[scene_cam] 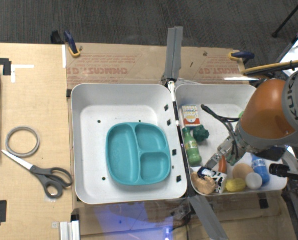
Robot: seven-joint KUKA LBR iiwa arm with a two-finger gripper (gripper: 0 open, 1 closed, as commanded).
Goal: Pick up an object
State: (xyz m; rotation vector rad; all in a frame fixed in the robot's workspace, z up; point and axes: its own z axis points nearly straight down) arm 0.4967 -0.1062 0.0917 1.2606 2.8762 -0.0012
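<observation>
Gripper (220,160) sits low in the right bin (224,91), at lower right of the frame, above a cluster of small objects; whether it is apart, together or clamped on anything cannot be told. Nearby candidates: a green bottle (192,146), a tan shell-like item (205,184), a yellow object (235,185) and an egg-shaped one (242,171). The left bin (84,134) holds 1 teal divided tray (138,153). Judged from this, nothing is lifted; grasp and raise remain.

A teal plastic divided plate (138,153) lies in the left white bin (84,101). The gripper (220,160) hangs over the cluttered right white bin (216,91), a green plastic bottle (191,146) at its nine o'clock.
</observation>
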